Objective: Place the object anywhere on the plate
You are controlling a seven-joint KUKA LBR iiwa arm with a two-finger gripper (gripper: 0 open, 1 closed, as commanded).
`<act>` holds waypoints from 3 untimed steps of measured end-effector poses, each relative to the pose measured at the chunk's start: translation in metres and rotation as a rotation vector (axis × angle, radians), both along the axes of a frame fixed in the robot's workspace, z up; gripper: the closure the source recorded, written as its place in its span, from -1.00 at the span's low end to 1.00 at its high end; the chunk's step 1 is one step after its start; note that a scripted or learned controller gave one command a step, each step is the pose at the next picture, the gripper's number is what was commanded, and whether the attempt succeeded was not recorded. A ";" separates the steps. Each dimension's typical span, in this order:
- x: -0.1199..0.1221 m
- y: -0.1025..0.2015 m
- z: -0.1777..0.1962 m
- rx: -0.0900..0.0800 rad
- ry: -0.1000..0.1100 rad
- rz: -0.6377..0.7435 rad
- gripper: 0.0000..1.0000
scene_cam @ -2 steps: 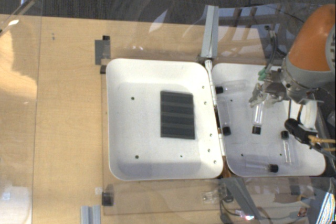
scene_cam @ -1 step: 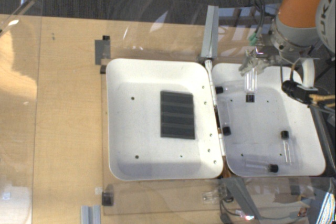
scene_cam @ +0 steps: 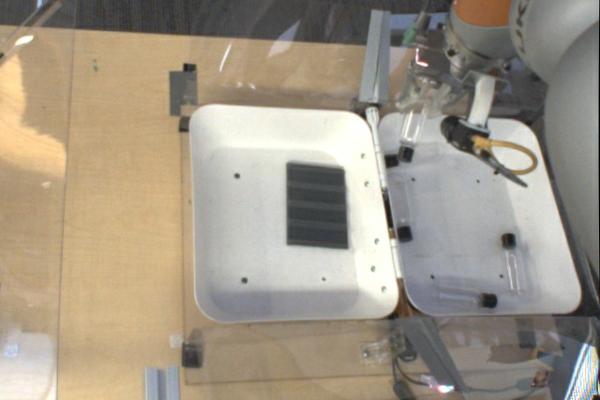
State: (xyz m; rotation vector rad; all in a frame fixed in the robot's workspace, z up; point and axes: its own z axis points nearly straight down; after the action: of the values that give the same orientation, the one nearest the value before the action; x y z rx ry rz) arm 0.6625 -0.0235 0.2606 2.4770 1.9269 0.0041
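The plate (scene_cam: 317,204) is a dark ridged rectangle lying flat in the middle of the left bin (scene_cam: 225,155). My gripper (scene_cam: 427,96) hangs over the far left corner of the right bin (scene_cam: 553,286), below the orange band of the arm. A clear tube with a black cap (scene_cam: 409,134) sits just under the gripper, close to the wall between the bins. Whether it is held or rests on the bin floor I cannot tell. The gripper is well to the right of the plate and farther back.
More clear tubes with black caps lie in the right bin: one by its left wall (scene_cam: 403,231), one at the right (scene_cam: 509,258), one along the front (scene_cam: 466,297). A yellow cable loop (scene_cam: 511,156) hangs beside the wrist. A metal post (scene_cam: 375,56) stands behind the bins.
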 end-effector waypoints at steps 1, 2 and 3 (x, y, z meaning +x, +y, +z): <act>-0.013 0.058 -0.070 0.002 0.003 -0.186 1.00; 0.007 0.120 -0.021 0.001 -0.002 0.159 1.00; -0.005 0.165 -0.162 0.001 -0.003 0.579 1.00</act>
State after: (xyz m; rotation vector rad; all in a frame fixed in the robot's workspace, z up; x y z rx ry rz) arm 0.6577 0.1419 0.0983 1.8236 2.5532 0.0101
